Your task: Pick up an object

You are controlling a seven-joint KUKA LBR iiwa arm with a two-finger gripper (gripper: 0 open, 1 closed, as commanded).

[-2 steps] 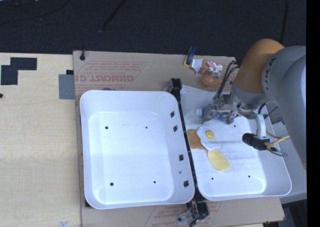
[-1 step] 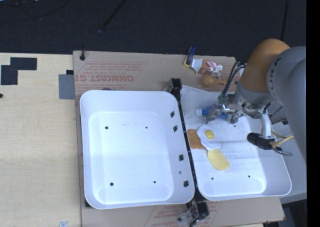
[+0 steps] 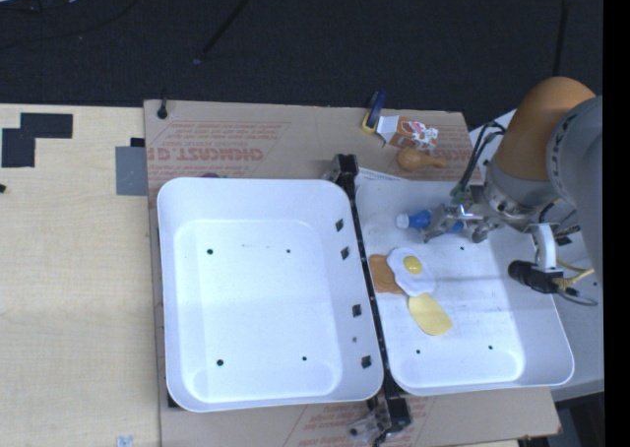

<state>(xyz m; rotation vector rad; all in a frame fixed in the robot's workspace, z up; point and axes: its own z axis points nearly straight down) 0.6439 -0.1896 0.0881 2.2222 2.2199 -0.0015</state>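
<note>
Nearest the camera you've got the front rims of the two white bins, sitting side by side on a sheet of printed cardboard (image 3: 295, 140) that covers this part of the surface (image 3: 69, 287). The left bin (image 3: 177, 337) just has bare white floor with a few small dark dots on it.

In the right bin (image 3: 532, 356), toward its left side, there's a little cluster of toy food: a yellow oval piece (image 3: 430, 315) closest to the front, then a fried egg (image 3: 410, 271) touching it just behind, with a brown flat piece (image 3: 382, 274) poking out from under the egg's left edge. Further back sits a small blue and white item (image 3: 414, 221).

The claw (image 3: 455, 223) is low over the back half of the right bin, right beside that blue item, on its right. Honestly can't tell how its jaws stand, too small and cluttered.

Behind the bin, on the cardboard, there's a brown toy with a red and white wrapper (image 3: 414, 145) and a blue and yellow thing (image 3: 373, 112).
</note>
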